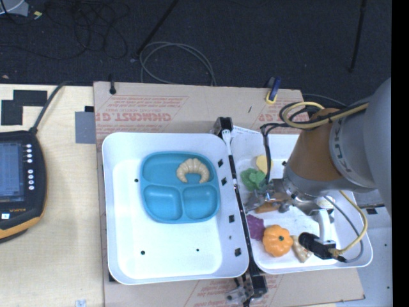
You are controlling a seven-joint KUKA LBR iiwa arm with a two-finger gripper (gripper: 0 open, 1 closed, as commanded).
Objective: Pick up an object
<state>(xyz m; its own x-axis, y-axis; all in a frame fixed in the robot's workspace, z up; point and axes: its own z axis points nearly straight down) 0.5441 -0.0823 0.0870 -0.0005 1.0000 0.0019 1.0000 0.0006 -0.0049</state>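
Gripper low in right bin among toys, opening unclear; best centred over pumpkin before closing

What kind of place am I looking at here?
Most likely a robotics lab. A grey arm reaches into one of two white bins on a bench, toy food such as a pumpkin and a croissant lies in them, and a control pendant sits beside loose cables.

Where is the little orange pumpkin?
The pumpkin sits in the right bin, near its front edge, just right of a purple thing and below the robot's hand.
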